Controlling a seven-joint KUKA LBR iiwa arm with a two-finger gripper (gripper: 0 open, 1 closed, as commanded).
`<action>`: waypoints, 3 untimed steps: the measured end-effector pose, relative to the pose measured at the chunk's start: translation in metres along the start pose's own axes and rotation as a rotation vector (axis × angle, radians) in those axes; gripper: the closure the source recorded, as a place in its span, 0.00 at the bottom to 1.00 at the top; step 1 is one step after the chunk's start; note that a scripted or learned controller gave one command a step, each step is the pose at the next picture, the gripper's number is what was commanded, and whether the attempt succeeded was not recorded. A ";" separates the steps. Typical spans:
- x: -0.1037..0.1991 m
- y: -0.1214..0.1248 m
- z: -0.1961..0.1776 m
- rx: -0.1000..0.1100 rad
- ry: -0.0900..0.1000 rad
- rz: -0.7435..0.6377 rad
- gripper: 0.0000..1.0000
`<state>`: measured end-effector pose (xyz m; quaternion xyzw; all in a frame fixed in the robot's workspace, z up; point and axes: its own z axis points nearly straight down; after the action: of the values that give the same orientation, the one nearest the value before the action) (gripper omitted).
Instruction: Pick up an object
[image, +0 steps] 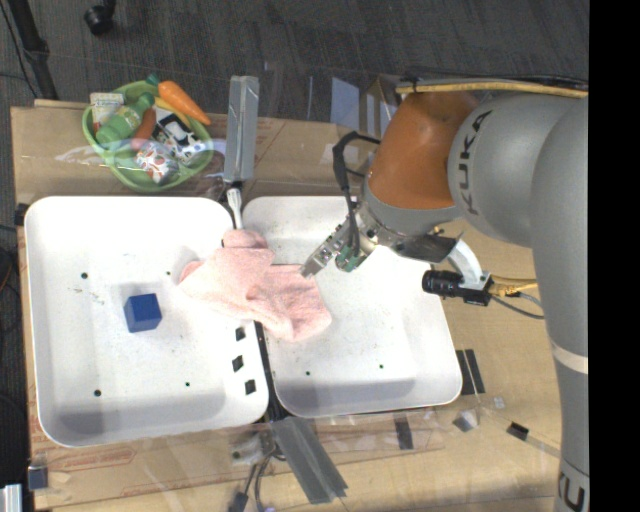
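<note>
A pink cloth lies crumpled across the divide between the two white bins, part in the left bin and part in the right bin. A blue cube sits in the left bin, left of the cloth. My gripper hangs over the right bin at the cloth's upper right edge, pointing down and left. Nothing shows between its fingers.
A green bowl of toy food, including an orange carrot, stands on the bench behind the left bin. A grey bar rises behind the gap between the bins. The arm covers the right bin's far side.
</note>
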<state>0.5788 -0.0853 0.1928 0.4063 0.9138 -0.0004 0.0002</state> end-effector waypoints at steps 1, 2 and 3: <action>-0.028 -0.054 0.010 0.001 0.002 0.210 1.00; -0.018 -0.003 0.008 0.001 0.002 0.261 1.00; -0.018 -0.003 0.008 0.001 0.002 0.261 0.00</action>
<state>0.5890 -0.1009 0.1848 0.5217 0.8531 -0.0005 -0.0008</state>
